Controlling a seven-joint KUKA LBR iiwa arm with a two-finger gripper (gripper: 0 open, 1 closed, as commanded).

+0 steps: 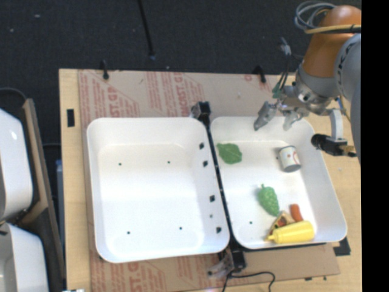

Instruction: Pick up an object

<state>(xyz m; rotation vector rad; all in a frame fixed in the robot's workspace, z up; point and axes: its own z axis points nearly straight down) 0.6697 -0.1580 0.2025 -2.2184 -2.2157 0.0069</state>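
My gripper (276, 118) hangs over the far edge of the right bin (319, 175), its two fingers spread apart with nothing between them. In that bin lie a green leafy piece (230, 152) near the left wall, a small grey can (289, 158) on its side toward the right, a second green piece (268, 199) lower down, and a yellow bottle (293, 232) with a small red-orange item (296, 212) at the near right corner. The can is the closest object, a short way below the gripper.
The left bin (146, 187) sits beside the right one, joined by a black divider strip (211, 169). Both rest on a cardboard-covered bench (140, 96). White equipment (12, 163) stands at the far left.
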